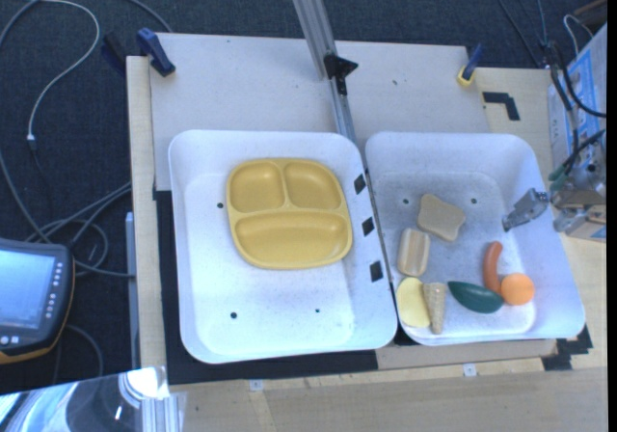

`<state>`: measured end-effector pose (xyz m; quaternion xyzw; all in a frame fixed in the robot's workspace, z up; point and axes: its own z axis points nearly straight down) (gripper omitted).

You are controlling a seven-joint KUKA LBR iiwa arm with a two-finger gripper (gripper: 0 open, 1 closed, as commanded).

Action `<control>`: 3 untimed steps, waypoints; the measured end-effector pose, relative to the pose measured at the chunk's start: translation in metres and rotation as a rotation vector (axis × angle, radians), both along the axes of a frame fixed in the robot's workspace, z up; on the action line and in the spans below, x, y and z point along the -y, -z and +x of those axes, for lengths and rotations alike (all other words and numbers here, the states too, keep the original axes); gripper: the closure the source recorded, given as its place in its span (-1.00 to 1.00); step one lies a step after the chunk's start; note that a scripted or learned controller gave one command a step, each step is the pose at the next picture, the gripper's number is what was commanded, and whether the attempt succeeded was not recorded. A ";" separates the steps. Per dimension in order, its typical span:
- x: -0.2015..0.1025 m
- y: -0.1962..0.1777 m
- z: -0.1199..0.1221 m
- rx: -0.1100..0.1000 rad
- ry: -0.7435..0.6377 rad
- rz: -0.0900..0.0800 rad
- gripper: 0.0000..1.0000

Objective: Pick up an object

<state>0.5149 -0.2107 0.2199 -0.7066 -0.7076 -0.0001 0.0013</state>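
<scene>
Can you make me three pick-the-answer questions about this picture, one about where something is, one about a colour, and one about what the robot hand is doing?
1. Where is the yellow tray?
A. in the left bin
B. in the right bin
C. on the floor

2. What colour is the small ball?
A. blue
B. orange
C. purple

3. Where is the gripper now?
A. over the right bin's right edge, apart from the toys
B. holding the yellow tray
C. pressed on the ball

Answers: 1 A, the tray lies in the left bin. 2 B, it is orange. 3 A, it sits at the right bin edge with nothing under it.
</scene>
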 end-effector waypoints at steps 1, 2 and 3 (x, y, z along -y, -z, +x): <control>0.000 0.000 0.000 0.000 0.000 0.000 -1.00; -0.008 0.060 -0.002 -0.006 0.001 0.002 -1.00; -0.018 0.120 -0.004 -0.006 0.001 0.002 -1.00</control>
